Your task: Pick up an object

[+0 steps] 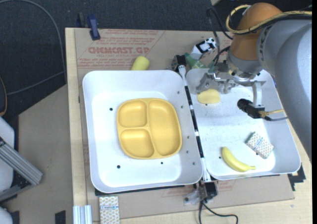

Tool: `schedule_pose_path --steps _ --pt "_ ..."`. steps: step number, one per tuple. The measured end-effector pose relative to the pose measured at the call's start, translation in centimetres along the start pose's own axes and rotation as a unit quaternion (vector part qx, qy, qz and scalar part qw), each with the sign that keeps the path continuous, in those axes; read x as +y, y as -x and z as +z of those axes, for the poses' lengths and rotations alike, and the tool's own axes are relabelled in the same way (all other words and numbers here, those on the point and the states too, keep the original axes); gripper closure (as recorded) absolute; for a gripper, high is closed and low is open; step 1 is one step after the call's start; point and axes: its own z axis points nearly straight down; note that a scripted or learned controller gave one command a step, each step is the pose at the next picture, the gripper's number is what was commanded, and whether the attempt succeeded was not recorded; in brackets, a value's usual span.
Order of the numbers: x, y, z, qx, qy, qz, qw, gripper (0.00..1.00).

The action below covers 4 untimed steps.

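My gripper (216, 85) hangs over the back left part of the right bin (277, 161), its fingers spread open with nothing between them. A pale yellow lump (209, 97) lies on the bin floor just in front of the gripper, close to its left finger. A banana (236, 160) lies near the front of the same bin. To its right is a small patterned packet (260, 144). The left bin (99, 119) holds a yellow divided plate (148, 128).
On the cardboard behind the left bin lies a yellow object (140, 63). A cluster of green, white and black items (198, 53) sits behind the divider between the bins. A blue clamp (92, 27) is at the bench's back left edge.
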Motion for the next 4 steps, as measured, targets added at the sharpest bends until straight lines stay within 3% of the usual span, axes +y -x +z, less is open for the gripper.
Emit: schedule_pose_path --steps 3,4 --pt "0.0 -0.1 0.0 0.0 0.0 0.0 1.0 0.0" --pt "0.1 -0.1 -1.1 0.0 0.003 0.0 1.0 1.0"
